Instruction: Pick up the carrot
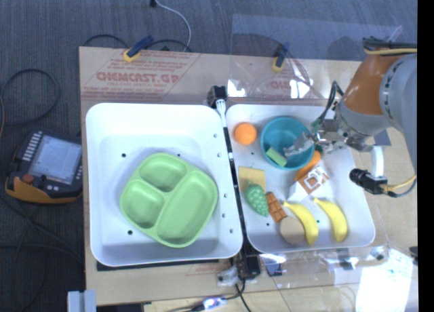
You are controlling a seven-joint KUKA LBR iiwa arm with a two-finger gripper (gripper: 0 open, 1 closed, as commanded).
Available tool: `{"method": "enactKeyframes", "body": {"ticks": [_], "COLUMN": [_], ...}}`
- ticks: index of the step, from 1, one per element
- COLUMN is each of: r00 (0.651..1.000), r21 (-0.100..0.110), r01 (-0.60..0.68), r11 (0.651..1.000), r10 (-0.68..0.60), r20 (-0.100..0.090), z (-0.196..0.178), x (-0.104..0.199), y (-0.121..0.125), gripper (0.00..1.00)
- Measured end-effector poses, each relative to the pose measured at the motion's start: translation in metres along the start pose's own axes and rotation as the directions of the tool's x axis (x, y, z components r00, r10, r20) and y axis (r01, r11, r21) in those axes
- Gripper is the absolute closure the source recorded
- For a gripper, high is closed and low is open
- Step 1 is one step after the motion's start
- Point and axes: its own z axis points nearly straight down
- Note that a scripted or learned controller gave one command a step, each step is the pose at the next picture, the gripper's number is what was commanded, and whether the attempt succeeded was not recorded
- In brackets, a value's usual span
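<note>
Step judged as approach: nothing is seen gripped, and whether the fingers are parted cannot be told. Left bin (102,168) carries a green divided plate (169,199). Right bin (363,232) carries two bananas (319,219), a teal bowl (285,142) with a green block inside, an orange (245,133), and the carrot (274,206), lying well apart from the gripper (308,142) poised over the bowl. A shift toward the carrot is called for next.

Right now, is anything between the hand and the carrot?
Nothing covers the carrot, but the hand hangs over the blue bowl, and a green toy and banana crowd its sides.
</note>
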Motion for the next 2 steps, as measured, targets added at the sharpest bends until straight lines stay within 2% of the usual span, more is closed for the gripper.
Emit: {"method": "enactKeyframes", "body": {"ticks": [1,2], "r00": [1.0,0.933], "r21": [-0.004,0.001], "r01": [0.002,-0.359], "r11": [1.0,0.933], "r10": [-0.002,0.359], "r20": [0.005,0.014], "z": [-0.012,-0.063], "x": [0.0,0.09], "y": [0.002,-0.02], "gripper": [1.0,1.0]}}
